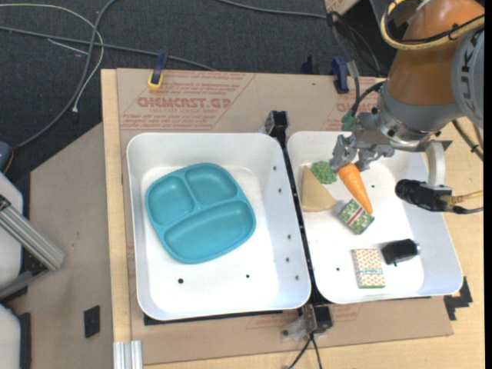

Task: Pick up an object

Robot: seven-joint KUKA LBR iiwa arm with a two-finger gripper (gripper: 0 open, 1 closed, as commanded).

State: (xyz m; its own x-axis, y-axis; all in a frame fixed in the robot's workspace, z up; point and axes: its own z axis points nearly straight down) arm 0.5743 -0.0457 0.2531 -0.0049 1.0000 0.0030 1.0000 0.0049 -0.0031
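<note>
While the gripper (347,158) hovers, broccoli (324,173) crowds the carrot (356,187).

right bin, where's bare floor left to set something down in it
In the right bin, bare floor lies along the near left corner beside the patterned box, and at the far right past the black block. The far left is crowded: gripper, carrot, wedge, green-red carton.

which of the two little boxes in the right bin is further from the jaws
The pale patterned box near the bin's front edge; the green and red box lies just below the carrot, closer to the gripper.
</note>
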